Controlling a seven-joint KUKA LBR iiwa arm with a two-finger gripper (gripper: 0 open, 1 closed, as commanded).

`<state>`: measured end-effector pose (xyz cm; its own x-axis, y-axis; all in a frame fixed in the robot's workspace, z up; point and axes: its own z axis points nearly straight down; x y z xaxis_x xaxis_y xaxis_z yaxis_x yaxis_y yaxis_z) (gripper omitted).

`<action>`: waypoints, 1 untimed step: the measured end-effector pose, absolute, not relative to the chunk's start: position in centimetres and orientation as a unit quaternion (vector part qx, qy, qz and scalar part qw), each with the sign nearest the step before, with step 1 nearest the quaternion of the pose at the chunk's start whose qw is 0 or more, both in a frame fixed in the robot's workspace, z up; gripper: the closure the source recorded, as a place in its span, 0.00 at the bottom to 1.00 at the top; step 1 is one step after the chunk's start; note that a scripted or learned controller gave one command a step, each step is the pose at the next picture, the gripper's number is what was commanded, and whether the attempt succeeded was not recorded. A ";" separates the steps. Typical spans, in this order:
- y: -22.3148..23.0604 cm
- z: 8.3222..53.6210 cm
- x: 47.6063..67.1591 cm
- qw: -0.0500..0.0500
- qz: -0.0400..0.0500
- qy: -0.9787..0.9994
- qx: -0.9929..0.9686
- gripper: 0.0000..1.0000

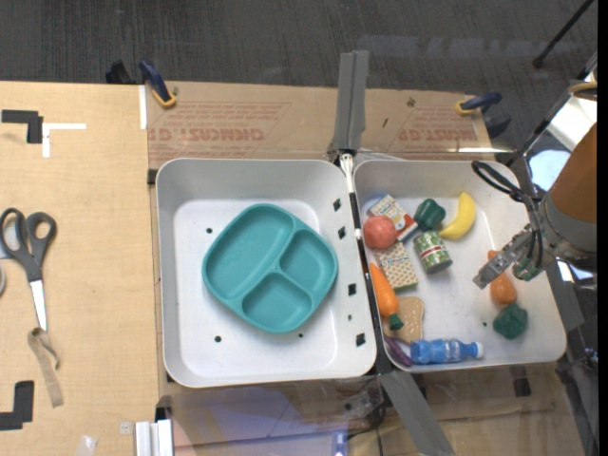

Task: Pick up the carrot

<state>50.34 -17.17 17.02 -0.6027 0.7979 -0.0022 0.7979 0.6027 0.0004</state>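
- In the camera view, the carrot (383,290) lies in the right bin (475,180), close against the bin's left wall, between a red apple (379,233) on its far side and a slice of bread (410,317) on its near side
- The long axis of the carrot runs from far to near, with a small lean to the right at the near end
- The gripper (502,266) hangs over the right part of the same bin, just beside a small orange fruit (503,290); the carrot is well apart from it, to the left and slightly nearer. Whether the jaws are wide or narrow cannot be told here, and nothing is seen held in them
- Judged from this, the coming move must carry the gripper to the left across the bin, and the jaws should close across the thin width of the carrot
- By count: one carrot, one apple, one banana (461,217), one green can (432,252), one blue bottle (445,351), one bread slice, one small orange fruit, one dark green vegetable (511,322)
- The left bin (180,283) holds one teal plate (271,268) with three compartments; one pair of scissors (30,255) lies on the bench at the left
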 end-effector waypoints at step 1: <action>-21.7 12.3 53.6 0.000 -0.001 0.816 0.578 1.00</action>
<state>53.59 -21.71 12.28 -0.3307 0.9437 -0.0014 0.9437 0.3307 -0.0007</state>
